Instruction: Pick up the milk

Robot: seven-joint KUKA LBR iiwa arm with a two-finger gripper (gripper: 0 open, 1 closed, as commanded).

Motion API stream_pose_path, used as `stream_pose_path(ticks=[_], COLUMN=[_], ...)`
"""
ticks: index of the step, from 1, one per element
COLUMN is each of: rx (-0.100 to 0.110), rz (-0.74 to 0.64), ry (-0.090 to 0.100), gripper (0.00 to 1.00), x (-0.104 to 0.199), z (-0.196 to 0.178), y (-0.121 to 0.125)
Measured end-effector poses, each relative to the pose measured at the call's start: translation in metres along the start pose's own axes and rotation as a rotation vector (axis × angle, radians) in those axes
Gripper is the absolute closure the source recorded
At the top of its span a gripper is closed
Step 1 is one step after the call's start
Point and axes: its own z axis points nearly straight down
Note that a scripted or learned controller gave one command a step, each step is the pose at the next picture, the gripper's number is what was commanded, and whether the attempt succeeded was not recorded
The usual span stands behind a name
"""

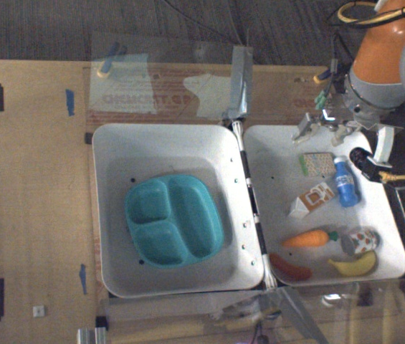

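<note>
I see a counter [30,213] of light wood with black tape marks at its left side and small blue tape pieces, and behind it a dark grey carpet floor [80,13] with a cable. The left bin [109,163] holds a teal divided plate [175,221]. The milk [312,198], a small carton, lies on its side in the middle of the right bin [267,163], between a blue bottle [345,183] and an orange carrot [307,239]; its print I cannot read. The gripper [329,126] hangs over the far edge of this bin, apart from the milk; whether its fingers are apart or together, I cannot tell.
</note>
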Motion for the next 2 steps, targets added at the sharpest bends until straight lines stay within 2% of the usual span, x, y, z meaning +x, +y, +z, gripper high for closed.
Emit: stream_pose_path(ticks=[1,2], rx=[-0.001,-0.006], rz=[-0.024,0.046], ry=[0.000,0.002], gripper=[0.00,0.00], x=[-0.012,-0.040], z=[0.092,0.113], y=[-0.044,-0.041])
